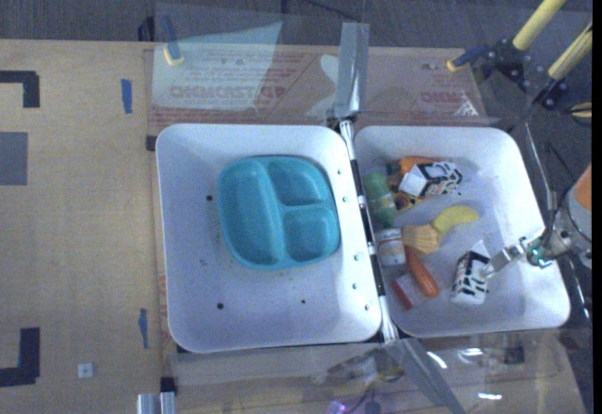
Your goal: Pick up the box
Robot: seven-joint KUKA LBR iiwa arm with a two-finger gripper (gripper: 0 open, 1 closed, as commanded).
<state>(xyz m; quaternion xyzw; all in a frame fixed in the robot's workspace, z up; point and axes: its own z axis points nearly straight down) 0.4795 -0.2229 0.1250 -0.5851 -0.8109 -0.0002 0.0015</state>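
- White bins: two, side by side (179, 243), (536, 309).
- Blue divided tray (278, 211): one, in the left bin.
- Black-and-white boxes: two, right of the tray (431, 179), (471, 275).
- Banana (454, 217): one, between the boxes.

Wooden bench (75, 243) bears two white bins side by side: left bin (188, 309), right bin (527, 309).

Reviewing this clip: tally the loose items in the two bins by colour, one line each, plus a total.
Blue: 1, the divided tray in the left bin
Black-and-white: 2, box and carton
Yellow: 1, banana
Orange: 2, carrot, brush
Green: 1, bottle
Too small to tell: 2, against the right bin's left wall
Total: 9
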